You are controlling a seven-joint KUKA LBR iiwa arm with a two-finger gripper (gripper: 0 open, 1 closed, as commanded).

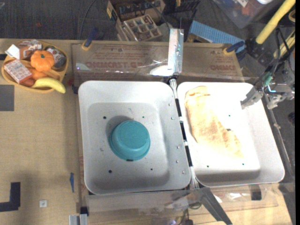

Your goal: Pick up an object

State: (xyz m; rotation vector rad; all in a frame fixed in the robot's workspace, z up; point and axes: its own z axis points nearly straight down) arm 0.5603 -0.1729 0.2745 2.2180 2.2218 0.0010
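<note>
A pale wooden bench [37, 139] fills the lower left. At its far left corner sits a shallow woven basket [33, 84] of toy food. Behind the bench lies a dark grey carpeted floor [42, 11], strewn with a brown cardboard box [136, 13] and a blue corrugated sheet [206, 32].

My tabletop [37, 139] bears two white bins [93, 97] side by side and a basket of toy food [33, 69] at its far left corner.

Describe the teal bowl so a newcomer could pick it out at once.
Start from the two white bins side by side on the bench and take the left bin. Near its middle sits the teal bowl, round and seemingly upside down. It is the one coloured thing there; the right bin holds a brownish smear instead.
</note>
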